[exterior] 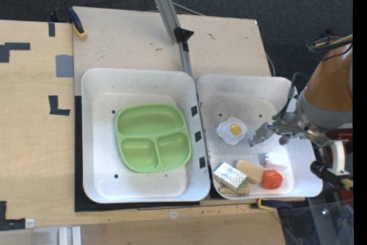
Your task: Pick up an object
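Note:
The right bin holds a toy fried egg, a green and white box, a tan block and a red tomato. My gripper hangs over this bin, just right of the egg and above the tan block. Its fingers stand open with nothing between them. The arm's grey and orange body comes in from the right.
The left bin bears a green divided plate. A grey metal pole slants from the top down to the seam between the bins. A yellow and blue clamp sits at the board's far left corner.

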Action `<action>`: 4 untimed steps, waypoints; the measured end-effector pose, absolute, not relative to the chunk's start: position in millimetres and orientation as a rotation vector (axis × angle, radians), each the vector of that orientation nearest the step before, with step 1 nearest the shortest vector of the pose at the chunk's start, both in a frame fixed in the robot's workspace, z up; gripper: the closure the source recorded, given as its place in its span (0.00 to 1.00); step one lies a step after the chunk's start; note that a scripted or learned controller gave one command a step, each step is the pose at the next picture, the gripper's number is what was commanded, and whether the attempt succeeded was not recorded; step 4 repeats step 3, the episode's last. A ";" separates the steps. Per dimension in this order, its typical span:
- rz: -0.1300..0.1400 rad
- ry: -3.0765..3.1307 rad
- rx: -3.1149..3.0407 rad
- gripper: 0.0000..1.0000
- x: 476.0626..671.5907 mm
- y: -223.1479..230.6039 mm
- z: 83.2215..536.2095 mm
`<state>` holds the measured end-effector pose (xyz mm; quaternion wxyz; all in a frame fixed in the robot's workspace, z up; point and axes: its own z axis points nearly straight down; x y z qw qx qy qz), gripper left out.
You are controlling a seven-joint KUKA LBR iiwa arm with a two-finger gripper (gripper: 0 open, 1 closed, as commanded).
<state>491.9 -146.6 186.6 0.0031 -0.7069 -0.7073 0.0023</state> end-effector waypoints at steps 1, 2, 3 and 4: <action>0.008 -2.217 -2.216 0.00 490.6 -150.2 123.4; 0.002 -2.222 -2.221 0.00 490.6 -150.2 88.3; 0.002 -2.222 -2.218 1.00 490.6 -149.4 99.4; 0.002 -2.222 -2.218 1.00 490.6 -149.4 99.4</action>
